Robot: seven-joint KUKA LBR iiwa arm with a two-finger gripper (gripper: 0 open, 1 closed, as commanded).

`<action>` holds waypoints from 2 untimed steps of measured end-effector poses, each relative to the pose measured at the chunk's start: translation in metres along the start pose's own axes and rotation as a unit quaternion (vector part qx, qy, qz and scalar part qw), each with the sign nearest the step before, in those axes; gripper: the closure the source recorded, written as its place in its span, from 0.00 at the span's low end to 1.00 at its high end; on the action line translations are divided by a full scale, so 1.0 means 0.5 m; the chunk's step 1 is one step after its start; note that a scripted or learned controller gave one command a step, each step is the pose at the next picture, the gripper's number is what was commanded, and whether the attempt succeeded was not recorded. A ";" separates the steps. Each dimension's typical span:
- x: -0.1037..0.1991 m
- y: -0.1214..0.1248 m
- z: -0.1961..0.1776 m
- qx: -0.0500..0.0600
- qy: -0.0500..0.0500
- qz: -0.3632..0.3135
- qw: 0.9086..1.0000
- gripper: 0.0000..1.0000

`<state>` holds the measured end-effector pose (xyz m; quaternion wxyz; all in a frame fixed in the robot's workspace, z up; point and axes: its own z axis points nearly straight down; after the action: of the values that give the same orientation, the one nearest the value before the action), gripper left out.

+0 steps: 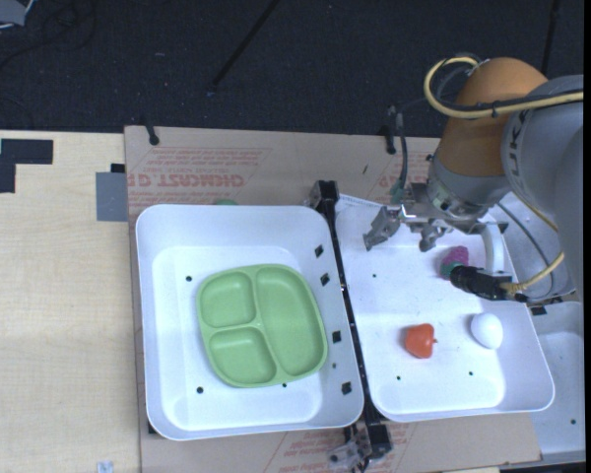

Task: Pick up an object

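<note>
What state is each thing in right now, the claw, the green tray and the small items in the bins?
claw: over the right bin's far end, holding nothing
green tray: flat in the left bin, compartments bare
red object: loose on the right bin's floor
white egg: loose, right of the red object
purple object: partly hidden by the arm

Wooden bench (49, 294) with cardboard sheet (236, 166) under two white bins (167, 264).

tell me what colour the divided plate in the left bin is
Light green, seen in the camera view: divided plate.
</note>
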<state>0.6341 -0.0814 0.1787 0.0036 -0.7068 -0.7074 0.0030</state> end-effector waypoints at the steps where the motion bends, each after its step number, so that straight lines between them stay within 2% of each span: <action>1: -0.017 -0.008 0.113 -0.001 0.000 0.000 1.000 0.00; 2: -0.014 -0.009 0.187 -0.001 0.000 0.000 1.000 0.00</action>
<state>0.6287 -0.0885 0.0850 0.0027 -0.7071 -0.7071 0.0021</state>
